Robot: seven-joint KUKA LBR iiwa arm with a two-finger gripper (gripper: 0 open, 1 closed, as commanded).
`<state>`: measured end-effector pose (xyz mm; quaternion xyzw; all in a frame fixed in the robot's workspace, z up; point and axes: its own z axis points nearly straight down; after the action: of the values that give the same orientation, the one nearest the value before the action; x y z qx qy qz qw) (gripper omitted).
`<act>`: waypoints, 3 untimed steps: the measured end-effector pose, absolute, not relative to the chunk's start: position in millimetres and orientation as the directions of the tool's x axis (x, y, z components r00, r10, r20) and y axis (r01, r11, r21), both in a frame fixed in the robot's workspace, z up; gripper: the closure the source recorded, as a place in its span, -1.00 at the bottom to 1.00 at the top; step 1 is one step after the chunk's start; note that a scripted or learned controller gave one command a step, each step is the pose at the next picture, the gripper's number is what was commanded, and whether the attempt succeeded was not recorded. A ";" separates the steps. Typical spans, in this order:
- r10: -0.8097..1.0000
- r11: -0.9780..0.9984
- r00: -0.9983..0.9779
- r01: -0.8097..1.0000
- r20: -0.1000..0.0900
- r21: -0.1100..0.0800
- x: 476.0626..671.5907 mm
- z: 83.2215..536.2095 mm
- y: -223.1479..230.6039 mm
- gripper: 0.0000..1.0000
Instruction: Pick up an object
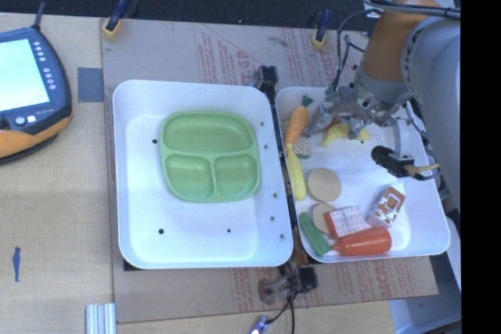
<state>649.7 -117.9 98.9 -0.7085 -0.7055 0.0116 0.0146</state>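
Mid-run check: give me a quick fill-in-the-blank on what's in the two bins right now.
1. The green divided plate lies in the ____ bin.
2. That plate has ____ compartments.
3. The gripper is over the ____ bin.
4. The carrot lies in that bin beside the ____ corn cob.

Missing words: left; three; right; yellow
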 end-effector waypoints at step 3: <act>1.000 0.002 -0.002 1.000 0.003 -0.008 655.4 91.2 -173.5 -1.00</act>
<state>655.4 -173.5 91.2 -0.7063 -0.7079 0.0017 0.0037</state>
